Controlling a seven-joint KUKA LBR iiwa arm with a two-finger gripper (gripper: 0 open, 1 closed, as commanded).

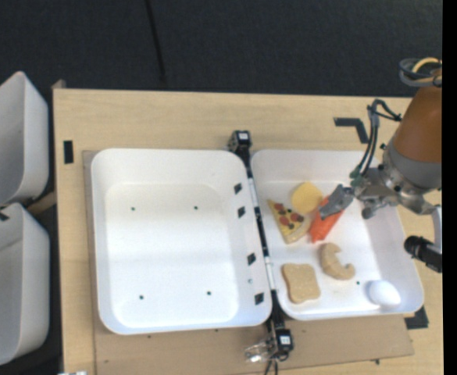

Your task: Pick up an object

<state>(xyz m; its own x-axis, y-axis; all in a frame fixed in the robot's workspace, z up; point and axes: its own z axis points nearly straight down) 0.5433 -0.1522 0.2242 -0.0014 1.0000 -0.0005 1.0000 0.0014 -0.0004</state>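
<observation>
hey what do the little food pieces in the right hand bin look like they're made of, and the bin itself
The pizza slice, bread slice, carrot and white egg look like moulded plastic toys: flat, even colours, smooth rounded edges, though this is a guess. The right bin seems thin white plastic with a slight sheen and rounded corners.

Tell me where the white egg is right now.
The white egg lies in the right bin, in its near right corner as the camera view shows it, just right of the curved tan piece and the slice of bread.
</observation>
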